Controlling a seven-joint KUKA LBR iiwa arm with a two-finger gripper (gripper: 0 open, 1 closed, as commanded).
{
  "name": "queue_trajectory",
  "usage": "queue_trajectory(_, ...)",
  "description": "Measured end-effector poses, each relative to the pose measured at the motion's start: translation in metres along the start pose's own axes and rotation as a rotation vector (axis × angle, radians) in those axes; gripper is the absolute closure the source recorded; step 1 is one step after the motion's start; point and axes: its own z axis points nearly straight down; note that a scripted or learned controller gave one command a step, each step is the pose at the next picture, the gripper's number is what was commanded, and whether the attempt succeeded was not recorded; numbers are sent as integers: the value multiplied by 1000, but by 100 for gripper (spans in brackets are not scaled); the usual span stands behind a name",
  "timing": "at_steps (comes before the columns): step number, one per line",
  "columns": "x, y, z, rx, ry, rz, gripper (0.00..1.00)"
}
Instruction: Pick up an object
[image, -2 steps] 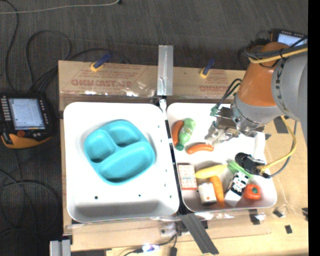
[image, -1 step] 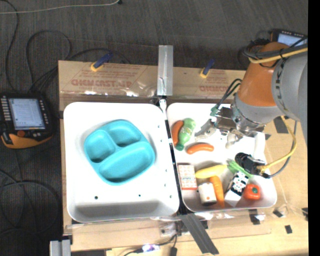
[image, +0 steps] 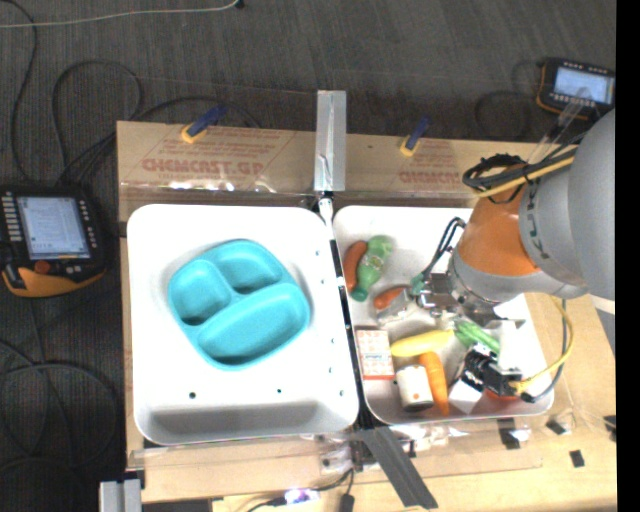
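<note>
Clutter fills the right bin (image: 350, 225) on the worktop (image: 240, 160): a green toy vegetable (image: 377, 256) and a reddish sausage-shaped piece (image: 354, 265) near the far left corner, a small red-and-grey item (image: 392, 296) just below them, a flat printed card (image: 373, 353) by the left wall, a yellow banana (image: 421, 344) in the middle, and an orange carrot (image: 437, 382) lying against a small white block (image: 411, 384) toward the near edge. The grey arm (image: 560, 225) with its orange band (image: 495, 243) reaches in from the right, and the hand (image: 437, 293) hangs low over the middle of this bin, just beside the red-and-grey item and just above the banana. Whether the hand is released or clenched cannot be told, since the wrist and cables hide it; nothing is plainly seen within its grasp. In the left bin (image: 150, 300) lies a turquoise divided plate (image: 238, 302), well apart from the hand. A handheld screen (image: 47, 228) rests left of the worktop.
</note>
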Motion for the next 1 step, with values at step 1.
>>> queue_trajectory(1, -33, -56, -2, -12, -7, -402, 0)
